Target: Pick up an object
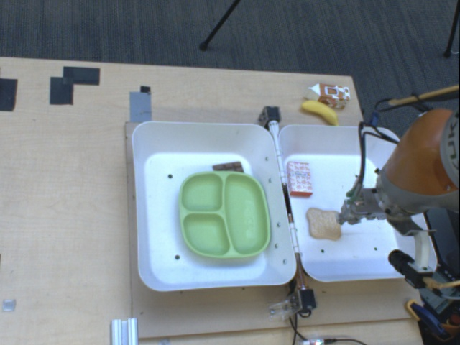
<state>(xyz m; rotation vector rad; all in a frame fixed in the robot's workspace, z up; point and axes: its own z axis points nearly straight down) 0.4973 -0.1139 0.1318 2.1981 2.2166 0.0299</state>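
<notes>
Grey arm with orange band (431, 157) low in right white bin (374, 268); gripper (350, 213) just beside tan bread-like slice (324, 223) on bin floor. Claw state: cannot tell. Nothing lifted; grasp and raise remain.

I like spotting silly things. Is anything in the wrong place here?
Maybe: a banana and a small carton lie on the bench outside the bins. A dark bar is tucked under the green plate's far edge. Nothing looks spilled or broken.

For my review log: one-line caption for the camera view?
End effector low in the right bin beside a tan bread-like piece; green divided plate in the left bin.
</notes>
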